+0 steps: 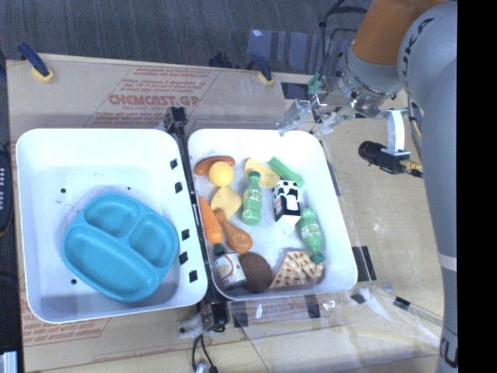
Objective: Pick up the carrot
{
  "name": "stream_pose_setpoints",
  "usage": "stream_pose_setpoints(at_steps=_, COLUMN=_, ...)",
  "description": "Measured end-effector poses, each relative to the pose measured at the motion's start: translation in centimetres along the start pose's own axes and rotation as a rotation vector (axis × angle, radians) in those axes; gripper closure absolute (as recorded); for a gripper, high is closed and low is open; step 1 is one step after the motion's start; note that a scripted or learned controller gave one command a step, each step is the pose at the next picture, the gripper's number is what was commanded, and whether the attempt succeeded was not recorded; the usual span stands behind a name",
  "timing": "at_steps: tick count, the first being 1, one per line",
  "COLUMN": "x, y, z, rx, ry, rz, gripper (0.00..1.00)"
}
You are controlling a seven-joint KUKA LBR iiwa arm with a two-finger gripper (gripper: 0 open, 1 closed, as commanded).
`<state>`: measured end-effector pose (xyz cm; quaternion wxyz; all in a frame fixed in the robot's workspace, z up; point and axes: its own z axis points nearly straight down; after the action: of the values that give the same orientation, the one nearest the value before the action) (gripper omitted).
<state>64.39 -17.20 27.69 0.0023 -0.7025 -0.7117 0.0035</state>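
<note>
The carrot (209, 220) is a slim orange stick lying along the left wall of the right bin (335, 208), pointing front to back. A brown drumstick-like piece (234, 236) lies against its right side. My gripper (308, 120) hangs over the back right corner of that bin, well behind and to the right of the carrot. Its two pale fingers are spread apart with nothing between them.
The right bin also holds a hot dog (213, 164), a lemon (221, 175), two green bottles (252, 198), a black-and-white carton (287, 199), a waffle (299, 268), a can (227, 270) and a brown lump (256, 270). A blue divided plate (120, 243) lies in the left bin (46, 154).
</note>
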Motion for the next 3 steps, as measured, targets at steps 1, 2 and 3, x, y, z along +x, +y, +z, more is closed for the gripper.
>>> stream_pose_setpoints(at_steps=1, x=4.9, y=-0.6, z=13.9, rx=0.015, ry=0.004, rz=-0.049, gripper=0.00)
stream_pose_setpoints(at_steps=2, x=7.1, y=1.6, z=18.2, rx=-0.001, ry=-0.002, rz=0.114, gripper=0.00)
stream_pose_setpoints(at_steps=3, x=7.3, y=1.6, z=17.2, rx=0.005, ry=0.000, rz=0.104, gripper=1.00)
